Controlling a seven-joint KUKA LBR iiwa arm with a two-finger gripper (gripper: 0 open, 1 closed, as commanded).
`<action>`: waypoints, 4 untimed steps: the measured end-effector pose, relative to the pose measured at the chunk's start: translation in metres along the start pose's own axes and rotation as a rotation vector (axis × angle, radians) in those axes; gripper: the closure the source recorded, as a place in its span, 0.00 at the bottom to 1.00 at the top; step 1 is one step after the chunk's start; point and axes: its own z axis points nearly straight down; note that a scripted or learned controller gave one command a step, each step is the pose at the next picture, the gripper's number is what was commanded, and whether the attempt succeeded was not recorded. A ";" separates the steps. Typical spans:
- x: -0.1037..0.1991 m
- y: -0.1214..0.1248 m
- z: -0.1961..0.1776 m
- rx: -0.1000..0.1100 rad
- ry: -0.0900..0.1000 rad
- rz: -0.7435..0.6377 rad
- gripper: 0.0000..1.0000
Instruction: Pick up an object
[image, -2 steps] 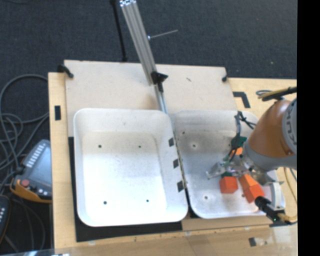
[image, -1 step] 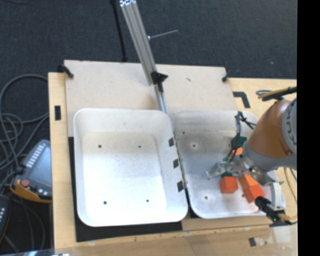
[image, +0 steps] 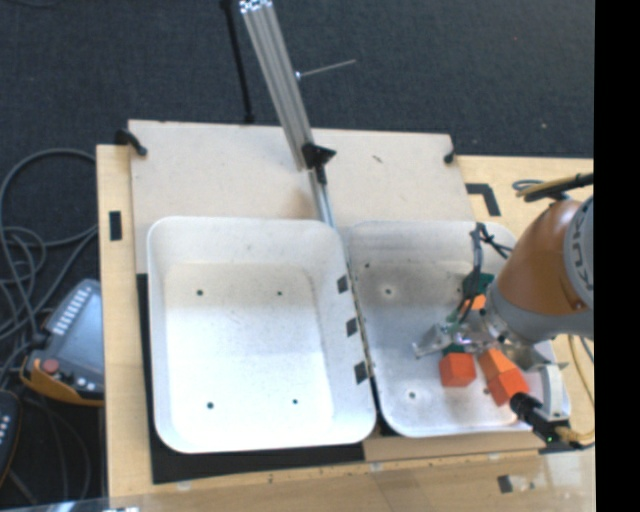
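White speckled bins (image: 250, 240), orange blocks (image: 458, 370), orange-banded grey arm (image: 545, 275)

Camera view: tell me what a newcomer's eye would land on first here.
The orange band of the arm at the right edge stands out first, hanging over the right bin. Below it, the gripper sits low in that bin, right by an orange block, with a second orange piece lying just to the block's right. The left bin is a broad white patch beside them.
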 end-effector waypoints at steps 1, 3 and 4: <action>0.001 0.000 0.000 -0.001 -0.001 -0.004 0.00; 0.000 0.000 0.000 0.000 -0.001 -0.004 0.00; 0.000 0.000 0.000 0.000 -0.001 -0.004 0.00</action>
